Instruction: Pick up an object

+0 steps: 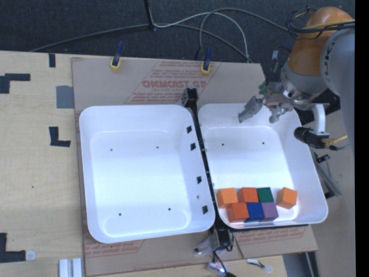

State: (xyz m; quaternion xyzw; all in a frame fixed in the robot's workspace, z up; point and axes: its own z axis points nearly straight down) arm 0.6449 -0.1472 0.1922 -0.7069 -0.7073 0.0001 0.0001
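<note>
Gripper: I see my gripper (264,111) over the far rim of the right bin (300,154), its two grey fingers spread apart with nothing between them — wide and empty.
Targets: the blocks sit bunched against the near wall of that same bin, well apart from the gripper. An orange block (226,196), a second orange-red one (249,194) and a green block (265,194) form the back row; a red-orange block (237,212), a blue block (255,211) and a purple block (270,210) the front row. One more orange block (286,197) stands slightly off to the right.
Crowding risk: the six packed blocks touch each other, so I judge a finger could land on a neighbour's top instead of sliding beside the target — a jam or a scatter.
Wall risk: the front row lies hard by the sloped near wall; a finger there may strike the rim.
Best bet: the lone orange block, which has free sides.
Left bin (138,172): nothing I need there.
</note>
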